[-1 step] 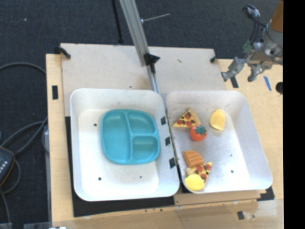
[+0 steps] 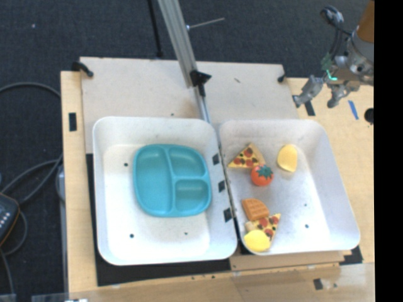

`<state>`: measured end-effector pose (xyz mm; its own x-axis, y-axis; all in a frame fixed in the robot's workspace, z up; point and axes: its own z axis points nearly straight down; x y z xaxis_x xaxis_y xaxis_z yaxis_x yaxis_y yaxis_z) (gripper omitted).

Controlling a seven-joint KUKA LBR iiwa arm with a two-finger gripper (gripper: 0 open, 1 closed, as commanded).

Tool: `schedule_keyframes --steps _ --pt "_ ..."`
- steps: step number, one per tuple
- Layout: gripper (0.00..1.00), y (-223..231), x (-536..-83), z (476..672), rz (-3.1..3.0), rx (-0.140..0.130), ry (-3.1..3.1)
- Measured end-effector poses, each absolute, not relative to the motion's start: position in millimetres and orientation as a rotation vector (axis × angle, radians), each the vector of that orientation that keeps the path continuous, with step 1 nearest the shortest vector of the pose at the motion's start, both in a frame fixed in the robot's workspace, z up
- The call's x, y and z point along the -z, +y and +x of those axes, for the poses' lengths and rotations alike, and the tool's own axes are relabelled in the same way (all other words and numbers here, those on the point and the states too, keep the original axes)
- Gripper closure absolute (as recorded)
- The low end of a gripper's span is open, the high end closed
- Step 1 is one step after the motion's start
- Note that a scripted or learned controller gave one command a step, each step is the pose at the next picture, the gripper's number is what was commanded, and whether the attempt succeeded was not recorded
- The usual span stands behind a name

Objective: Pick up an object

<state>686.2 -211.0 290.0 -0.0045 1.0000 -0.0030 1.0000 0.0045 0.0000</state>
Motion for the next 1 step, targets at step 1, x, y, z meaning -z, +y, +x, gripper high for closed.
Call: schedule_keyframes --steps 1 --pt "0.0 -216.8 -245.7 680.3 2.222 0.006 2.221"
